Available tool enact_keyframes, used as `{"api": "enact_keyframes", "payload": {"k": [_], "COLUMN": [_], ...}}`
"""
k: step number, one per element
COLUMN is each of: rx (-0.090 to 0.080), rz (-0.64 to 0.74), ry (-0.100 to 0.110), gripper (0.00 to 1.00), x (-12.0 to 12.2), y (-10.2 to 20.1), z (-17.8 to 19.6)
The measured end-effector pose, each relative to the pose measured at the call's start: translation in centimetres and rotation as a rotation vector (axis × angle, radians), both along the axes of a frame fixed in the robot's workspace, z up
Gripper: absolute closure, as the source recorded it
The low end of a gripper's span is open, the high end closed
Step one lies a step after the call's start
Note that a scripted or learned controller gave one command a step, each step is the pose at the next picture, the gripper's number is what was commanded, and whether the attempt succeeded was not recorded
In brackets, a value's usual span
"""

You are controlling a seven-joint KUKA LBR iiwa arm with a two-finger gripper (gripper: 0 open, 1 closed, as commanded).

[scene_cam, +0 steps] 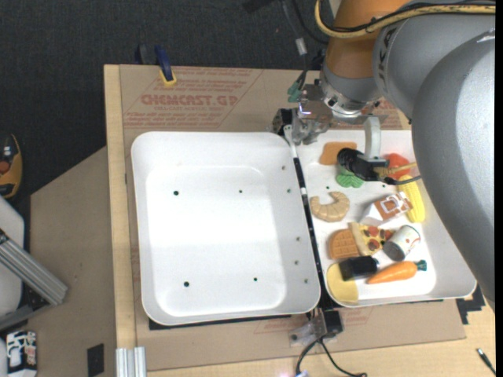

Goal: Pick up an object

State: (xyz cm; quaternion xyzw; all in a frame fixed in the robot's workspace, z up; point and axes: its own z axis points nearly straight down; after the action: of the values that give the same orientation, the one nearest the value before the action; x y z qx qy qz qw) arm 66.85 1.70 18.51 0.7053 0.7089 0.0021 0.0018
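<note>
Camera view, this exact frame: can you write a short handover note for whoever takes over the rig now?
Gripper: hangs over the far end of the rim shared by the two bins; I can make out no object in it.
Objects: all lie in the right bin. They include a croissant, carrot, corn cob and white cup, with other toy food packed around them.
Done: nothing lifted yet, as far as the view shows.
Left: the whole pick. The croissant is probably the easiest, as it lies apart from the cluster and nearest the gripper.
</note>
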Motion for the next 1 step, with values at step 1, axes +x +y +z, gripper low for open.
{"api": "enact_keyframes", "payload": {"k": [1], "rx": [0.0], "rz": [-0.001], "ry": [0.003], "gripper": [1.0], "x": [-0.2], "y": [5.64], "z": [-0.02]}}
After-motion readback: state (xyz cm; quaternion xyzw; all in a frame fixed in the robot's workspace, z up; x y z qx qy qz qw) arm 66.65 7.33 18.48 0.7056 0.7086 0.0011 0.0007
